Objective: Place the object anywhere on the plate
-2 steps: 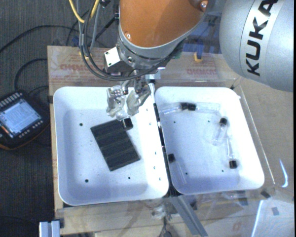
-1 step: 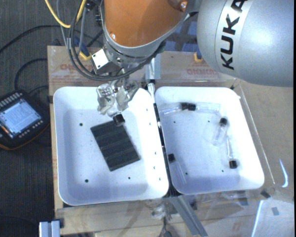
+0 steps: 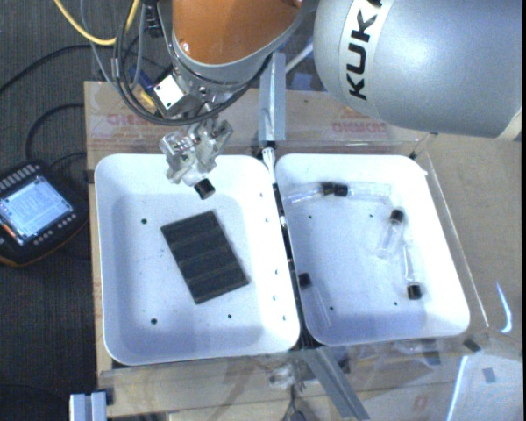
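Up at the far edge of the left bin (image 3: pixel 123 323) hangs the tool (image 3: pixel 193 158). A small clear tube with a black cap (image 3: pixel 202 186) sticks out below its fingers, cap end pointing near and a little right; I cannot tell if the fingers pinch it. Just near of it, the dark ridged plate (image 3: pixel 205 256) lies flat on the bin floor. Its long side runs from far-left to near-right. More clear tubes (image 3: pixel 351 189) with black caps lie scattered in the right bin (image 3: pixel 438 314).
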